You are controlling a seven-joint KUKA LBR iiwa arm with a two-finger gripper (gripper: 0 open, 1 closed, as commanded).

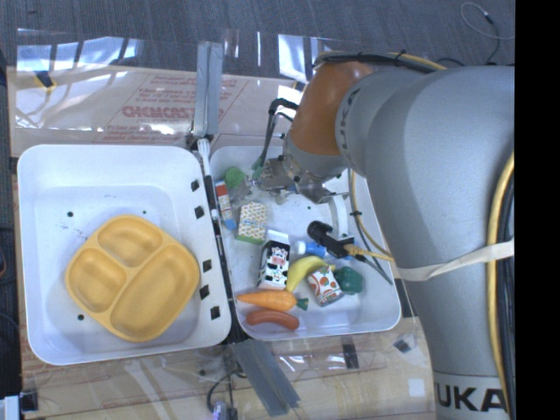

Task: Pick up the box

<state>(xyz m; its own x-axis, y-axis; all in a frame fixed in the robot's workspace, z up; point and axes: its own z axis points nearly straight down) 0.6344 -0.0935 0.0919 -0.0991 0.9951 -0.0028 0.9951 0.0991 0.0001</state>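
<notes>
A small cream box with a green dotted pattern (252, 221) lies in the upper left part of the right bin (385, 309). A black-and-white milk carton (276, 264) stands just below and to the right of it. My gripper (269, 178) hangs low over the bin's back, slightly above and to the right of the patterned box, under the orange band (324, 112) of the arm. Nothing shows between the gripper and the box, and the wrist hides the gripper's tips.
The right bin also holds a banana (302, 270), a carrot (268, 300), a sausage (273, 320), a strawberry-print can (325, 287), a dark green piece (350, 279) and a green item (234, 182). A yellow divided plate (131, 276) lies in the left bin (52, 173).
</notes>
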